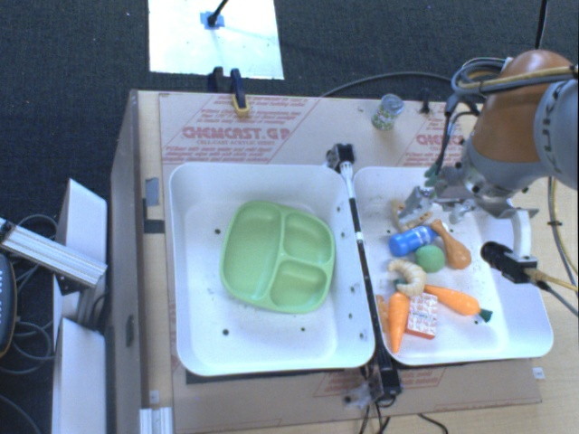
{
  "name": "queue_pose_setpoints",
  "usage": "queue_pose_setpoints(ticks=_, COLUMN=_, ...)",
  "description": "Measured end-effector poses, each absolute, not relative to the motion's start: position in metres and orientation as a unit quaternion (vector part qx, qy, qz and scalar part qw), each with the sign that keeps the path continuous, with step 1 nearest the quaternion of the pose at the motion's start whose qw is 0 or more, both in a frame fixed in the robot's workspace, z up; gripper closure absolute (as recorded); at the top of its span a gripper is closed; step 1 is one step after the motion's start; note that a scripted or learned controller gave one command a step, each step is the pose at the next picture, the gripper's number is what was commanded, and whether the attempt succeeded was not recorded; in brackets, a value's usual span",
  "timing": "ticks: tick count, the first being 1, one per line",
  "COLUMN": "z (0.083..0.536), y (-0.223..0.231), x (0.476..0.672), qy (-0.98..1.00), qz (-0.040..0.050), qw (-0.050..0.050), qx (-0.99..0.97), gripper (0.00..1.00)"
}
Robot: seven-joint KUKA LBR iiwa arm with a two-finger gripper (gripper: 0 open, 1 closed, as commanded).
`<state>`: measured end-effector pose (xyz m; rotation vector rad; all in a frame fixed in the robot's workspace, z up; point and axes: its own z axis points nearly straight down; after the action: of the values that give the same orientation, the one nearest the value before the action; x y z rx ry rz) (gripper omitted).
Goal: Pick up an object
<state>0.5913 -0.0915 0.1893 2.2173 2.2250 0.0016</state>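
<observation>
Jaws of the gripper (427, 201) hang low over the far part of the right bin (529, 328), but whether they are spread or closed cannot be told. Just beneath and in front lie a blue cylinder (411, 240), a green ball (431, 258), a tan drumstick (450, 245), two carrots (455, 300) and a wafer block (422, 316). A green divided plate (278, 256) sits in the left bin (194, 242).

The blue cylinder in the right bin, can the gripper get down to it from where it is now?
Probably yes. The gripper hangs just above and behind the blue cylinder, whose top is uncovered. The green ball and an orange piece crowd its right end, so the fingers might bump them.
</observation>
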Motion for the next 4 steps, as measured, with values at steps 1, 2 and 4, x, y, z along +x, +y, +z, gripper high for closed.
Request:
queue_pose_setpoints(ticks=1, z=0.084, y=-0.083, x=0.568, qy=0.708, qz=0.0003, qw=0.000, qx=0.707, gripper=0.00)
queue_pose_setpoints(ticks=2, z=0.085, y=-0.092, x=0.619, qy=0.708, qz=0.0009, qw=0.001, qx=0.706, gripper=0.00)
queue_pose_setpoints(ticks=4, z=0.084, y=-0.082, x=0.603, qy=0.708, qz=0.0003, qw=0.000, qx=0.706, gripper=0.00)
